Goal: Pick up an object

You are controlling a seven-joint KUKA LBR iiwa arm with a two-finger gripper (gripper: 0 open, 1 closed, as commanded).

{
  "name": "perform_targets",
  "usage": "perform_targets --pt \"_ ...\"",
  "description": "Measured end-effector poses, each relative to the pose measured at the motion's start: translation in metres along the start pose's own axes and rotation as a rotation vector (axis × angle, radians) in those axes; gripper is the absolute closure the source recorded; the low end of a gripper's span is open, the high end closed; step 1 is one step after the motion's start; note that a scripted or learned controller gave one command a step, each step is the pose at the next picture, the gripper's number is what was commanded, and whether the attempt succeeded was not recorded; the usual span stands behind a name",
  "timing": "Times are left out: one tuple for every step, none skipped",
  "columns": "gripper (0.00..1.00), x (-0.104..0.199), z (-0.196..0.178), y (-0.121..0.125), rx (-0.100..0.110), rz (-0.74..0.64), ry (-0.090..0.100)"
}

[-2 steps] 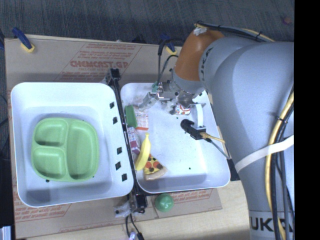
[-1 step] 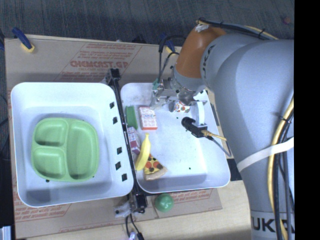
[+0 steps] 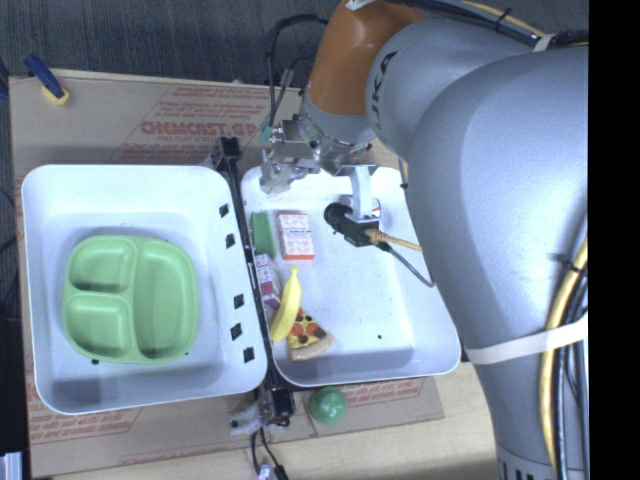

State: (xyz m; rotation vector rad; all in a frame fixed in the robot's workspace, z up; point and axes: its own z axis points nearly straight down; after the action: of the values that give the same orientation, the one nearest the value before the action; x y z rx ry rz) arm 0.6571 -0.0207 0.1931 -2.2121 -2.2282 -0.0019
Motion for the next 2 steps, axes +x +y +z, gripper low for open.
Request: perform_targets --pt "0.0 -0.0013 0.0009 -0.0006 0.002 0.002 -0.001" --pt "0.0 -0.0013 0.0009 -0.0006 0.002 0.002 -0.001"
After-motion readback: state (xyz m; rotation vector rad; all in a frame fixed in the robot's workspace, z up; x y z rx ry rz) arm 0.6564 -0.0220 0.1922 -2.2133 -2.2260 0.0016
